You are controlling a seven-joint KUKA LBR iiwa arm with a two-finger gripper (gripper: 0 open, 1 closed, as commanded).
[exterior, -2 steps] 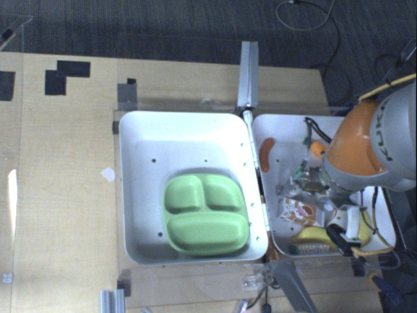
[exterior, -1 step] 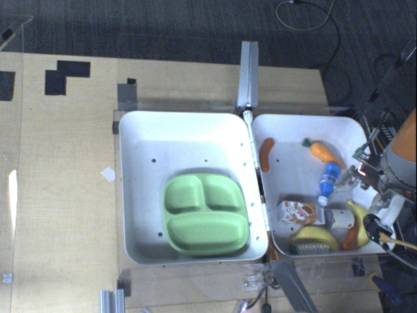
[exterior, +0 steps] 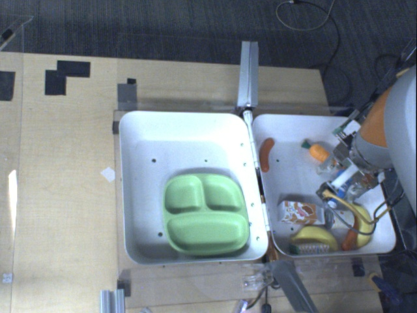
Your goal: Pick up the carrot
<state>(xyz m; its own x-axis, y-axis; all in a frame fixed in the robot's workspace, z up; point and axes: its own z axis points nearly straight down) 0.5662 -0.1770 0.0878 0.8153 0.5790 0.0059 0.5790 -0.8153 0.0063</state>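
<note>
Wooden bench (exterior: 58,194), two white bins (exterior: 189,126), dark carpet (exterior: 163,12) behind.

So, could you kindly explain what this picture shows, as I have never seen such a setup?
One camera looks down at a slant on a bench with two shallow white bins. The grey machine with the orange band at the right is a robot arm; its gripper hangs over the right bin. I cannot tell whether it holds anything. That bin contains a small orange carrot, which the arm should pick up, a sausage, a banana and a snack packet. The left bin holds a green divided plate.
</note>
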